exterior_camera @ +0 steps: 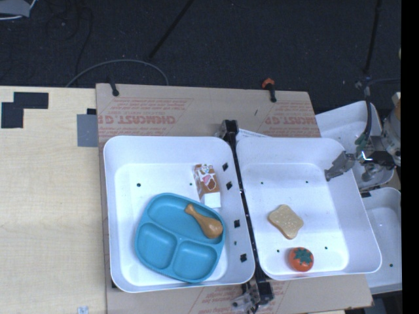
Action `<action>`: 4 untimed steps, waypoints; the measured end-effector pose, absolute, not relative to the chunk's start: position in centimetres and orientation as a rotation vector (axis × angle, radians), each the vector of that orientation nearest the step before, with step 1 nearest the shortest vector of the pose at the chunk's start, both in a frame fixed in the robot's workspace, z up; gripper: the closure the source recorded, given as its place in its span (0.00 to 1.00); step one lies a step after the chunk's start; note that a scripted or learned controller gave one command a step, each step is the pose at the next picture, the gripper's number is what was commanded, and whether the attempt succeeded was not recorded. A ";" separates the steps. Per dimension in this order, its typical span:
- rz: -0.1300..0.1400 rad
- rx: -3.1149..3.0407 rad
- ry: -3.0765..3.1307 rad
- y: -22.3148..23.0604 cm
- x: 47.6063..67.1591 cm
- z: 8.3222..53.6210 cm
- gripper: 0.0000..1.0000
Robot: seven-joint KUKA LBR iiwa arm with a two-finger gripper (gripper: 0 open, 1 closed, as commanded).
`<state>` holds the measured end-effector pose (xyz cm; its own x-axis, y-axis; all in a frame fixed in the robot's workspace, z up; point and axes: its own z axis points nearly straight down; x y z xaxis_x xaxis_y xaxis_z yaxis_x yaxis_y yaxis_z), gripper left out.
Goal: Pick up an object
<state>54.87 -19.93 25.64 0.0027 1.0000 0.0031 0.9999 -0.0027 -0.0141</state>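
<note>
The right bin point(340, 211) holds a tan slice of toy bread point(285, 220) near its middle and a red toy tomato point(301, 259) near its front wall. In the left bin point(124, 175) a blue divided plate point(167, 250) carries a tan toy drumstick point(205, 221). A small brown and white packet point(206, 178) lies just behind the plate. My gripper point(359, 165) hangs over the right bin's far right rim, well away from the bread and tomato, with nothing seen in it.
A black divider point(239, 205) runs between the two bins. Brown cardboard point(196, 113) lies under them. More white trays point(386, 221) sit to the right, under the arm. Pale bench surface point(46, 208) spreads to the left.
</note>
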 end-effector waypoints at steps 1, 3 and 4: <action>0.001 -2.221 -2.221 -19.9 55.1 26.3 0.00; 0.006 -2.216 -2.215 -19.2 54.7 13.5 0.00; -0.002 -2.223 -2.218 -19.1 54.9 8.8 0.00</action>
